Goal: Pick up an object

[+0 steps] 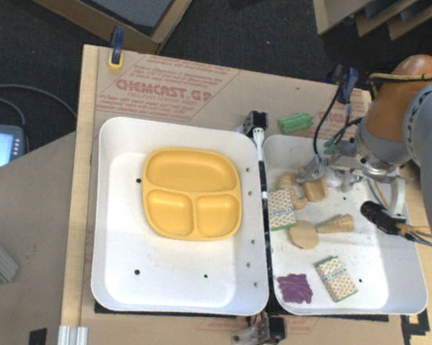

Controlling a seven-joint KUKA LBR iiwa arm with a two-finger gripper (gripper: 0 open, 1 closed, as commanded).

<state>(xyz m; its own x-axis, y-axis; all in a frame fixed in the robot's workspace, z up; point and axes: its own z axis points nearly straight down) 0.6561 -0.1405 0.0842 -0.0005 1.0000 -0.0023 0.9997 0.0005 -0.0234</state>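
You see a yellow three-compartment plastic plate [190, 192] on a shallow white plastic bin [115, 218]. In the second white bin [400, 271] you find a flat purple scrap [295, 288], a small block chequered green and cream [337, 277], another chequered block [280, 208], a tan cone [338, 223] and a tan disc [303, 235].

Scattered in the right bin [393, 262]: tan lumps [303, 235], two patterned blocks [337, 278], a purple scrap [295, 287].

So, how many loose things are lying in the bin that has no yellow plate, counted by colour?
Tan pieces: 4
Green-and-white patterned blocks: 2
Purple piece: 1
Total: 7
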